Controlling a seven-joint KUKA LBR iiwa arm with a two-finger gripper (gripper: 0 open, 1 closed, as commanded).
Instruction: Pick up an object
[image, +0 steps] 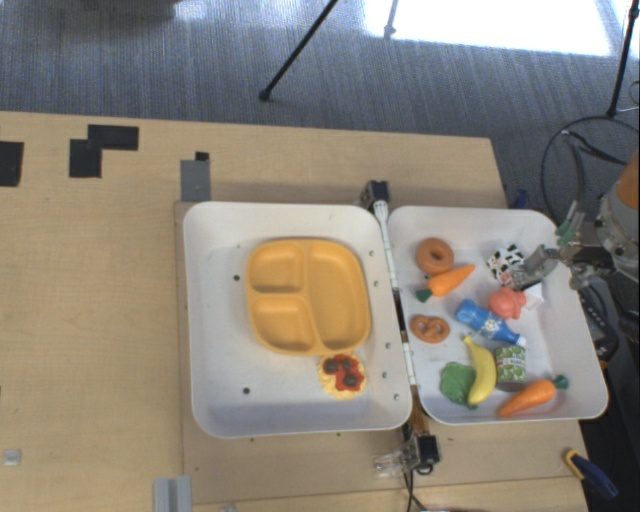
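judging from the small moulded shapes, every candidate in the right bin (570, 330) looks like a light, stiff plastic play food with a smooth, somewhat slippery skin, so the hold should go across a narrow waist and not over a rounded end. the pincer (545, 262) hangs at the bin's right rim with its dark fingers pointing in over the toys; whether they are spread or closed i cannot tell at this size, and nothing shows between them. closest to it sits the black-and-white cow-patterned block (506, 264), boxy and flat-sided, likely the easiest to pinch square. just below lies the pink lump (507, 304), rounded and perhaps prone to squirting out. touching that is the blue bottle (487, 323), lying on its side, best taken across its middle. further toward the near rim are the green-labelled can (511, 365), the yellow banana (481, 371), the large carrot (529, 397) and the green broccoli (457, 383), packed close, so fingers may catch a neighbour. away from the pincer, toward the divider, lie the small carrot (451, 281), the ring doughnut (434, 255) and the flat pretzel (430, 328), which sits low and looks hard to get under. farthest off, in the left bin (215, 400), rest the orange divided plate (303, 296) and a small pizza disc (343, 374).
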